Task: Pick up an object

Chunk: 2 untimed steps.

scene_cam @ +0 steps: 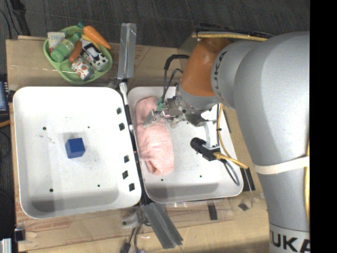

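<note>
A pink soft toy or cloth (pixel 154 140) lies lengthwise along the left side of the right bin (pixel 210 186). My gripper (pixel 158 115) hangs over the toy's upper end, right at its surface, reached in from the right under the orange wrist band. Whether anything sits between its tips is hidden by the gripper body. A blue cube (pixel 75 147) rests in the left bin (pixel 31 120), far from the gripper.
A green bowl (pixel 58 66) with toy food, a carrot among it, stands on the bench behind the left bin. A black cable and connector (pixel 206 148) dangle over the right bin's middle. The arm's large grey body covers the bench's right side.
</note>
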Each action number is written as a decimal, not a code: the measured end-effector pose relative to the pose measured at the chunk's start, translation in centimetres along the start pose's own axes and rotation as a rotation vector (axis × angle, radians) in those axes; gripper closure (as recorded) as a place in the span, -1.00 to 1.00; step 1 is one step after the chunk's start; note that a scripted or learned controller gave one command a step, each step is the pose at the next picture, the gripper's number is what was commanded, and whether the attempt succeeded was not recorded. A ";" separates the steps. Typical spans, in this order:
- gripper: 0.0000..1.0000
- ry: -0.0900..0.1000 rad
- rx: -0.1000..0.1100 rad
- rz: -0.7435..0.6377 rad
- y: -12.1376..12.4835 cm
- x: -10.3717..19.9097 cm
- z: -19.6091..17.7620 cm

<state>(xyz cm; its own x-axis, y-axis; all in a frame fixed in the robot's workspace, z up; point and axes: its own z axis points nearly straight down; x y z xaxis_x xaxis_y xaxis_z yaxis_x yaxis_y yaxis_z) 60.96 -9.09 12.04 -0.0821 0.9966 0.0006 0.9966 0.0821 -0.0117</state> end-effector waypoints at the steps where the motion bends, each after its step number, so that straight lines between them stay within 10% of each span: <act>1: -1.00 -0.001 -0.004 0.014 4.7 -0.5 3.2; 2: -1.00 0.000 -0.007 0.093 4.3 -5.5 3.0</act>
<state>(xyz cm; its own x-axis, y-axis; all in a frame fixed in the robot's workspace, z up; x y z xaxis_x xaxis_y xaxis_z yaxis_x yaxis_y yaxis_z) 65.68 -14.18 8.96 0.0111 0.9999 -0.0007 0.9999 -0.0111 -0.0045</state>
